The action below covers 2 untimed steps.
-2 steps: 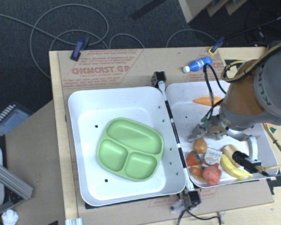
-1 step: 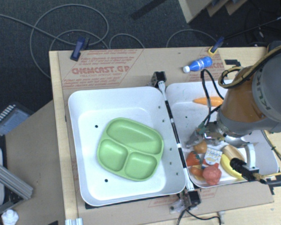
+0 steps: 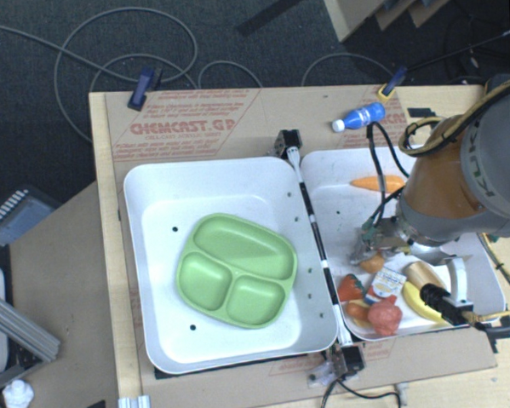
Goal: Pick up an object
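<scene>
My gripper point(image 3: 370, 244) reaches down into the right bin point(image 3: 332, 179), low over a heap of small objects near the bin's front. Right under it lies a small orange-tan piece point(image 3: 373, 263). Just in front are a white packet point(image 3: 387, 280), a red piece point(image 3: 351, 288), a reddish round toy point(image 3: 384, 317) and a yellow banana point(image 3: 421, 304). An orange carrot point(image 3: 377, 183) lies apart at the back of the bin. The grey and orange arm point(image 3: 446, 185) hides the bin's right side.
The left bin point(image 3: 152, 200) holds a green three-compartment plate point(image 3: 235, 270). A blue and white bottle point(image 3: 359, 117) lies on the bench behind the right bin. Black cables loop over the arm.
</scene>
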Each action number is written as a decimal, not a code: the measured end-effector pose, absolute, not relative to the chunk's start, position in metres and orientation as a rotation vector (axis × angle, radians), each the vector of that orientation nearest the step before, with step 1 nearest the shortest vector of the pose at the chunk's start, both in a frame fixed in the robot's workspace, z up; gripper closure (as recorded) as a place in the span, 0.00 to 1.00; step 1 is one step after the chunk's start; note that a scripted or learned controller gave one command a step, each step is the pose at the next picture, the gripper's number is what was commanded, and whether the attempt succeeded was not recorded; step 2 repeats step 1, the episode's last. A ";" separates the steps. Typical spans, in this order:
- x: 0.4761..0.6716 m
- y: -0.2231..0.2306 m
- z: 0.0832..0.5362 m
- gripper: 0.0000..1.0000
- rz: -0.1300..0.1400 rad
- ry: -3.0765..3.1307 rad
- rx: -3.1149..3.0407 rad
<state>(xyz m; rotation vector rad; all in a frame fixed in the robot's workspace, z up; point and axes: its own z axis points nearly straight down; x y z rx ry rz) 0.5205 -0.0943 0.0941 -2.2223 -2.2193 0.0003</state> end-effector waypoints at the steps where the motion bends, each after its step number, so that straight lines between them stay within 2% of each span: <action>1: 0.543 -0.038 0.185 1.00 -0.003 -2.224 -2.220; 2: 0.543 -0.038 0.185 1.00 -0.003 -2.224 -2.220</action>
